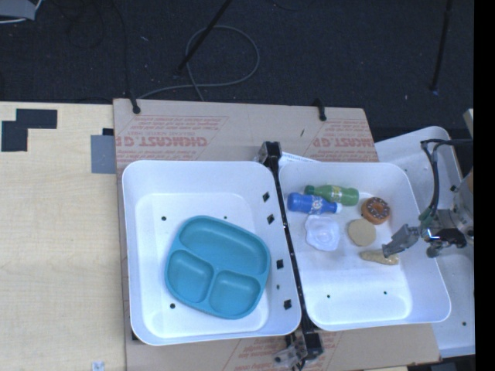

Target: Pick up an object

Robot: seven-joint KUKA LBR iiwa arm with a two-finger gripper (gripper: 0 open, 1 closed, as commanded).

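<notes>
Claw (pixel 396 242) of mine hangs low by the right bin's (pixel 433 300) right edge, right above a tan piece (pixel 380 258); can't tell if it's spread or pinching.

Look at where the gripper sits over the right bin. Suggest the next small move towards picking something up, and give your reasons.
Probably a short descent onto the tan curved piece. The gripper sits at the right side of the right bin, just above and beside that piece, with nothing seen between its fingers. The other items lie farther left, so this is the nearest target.
</notes>
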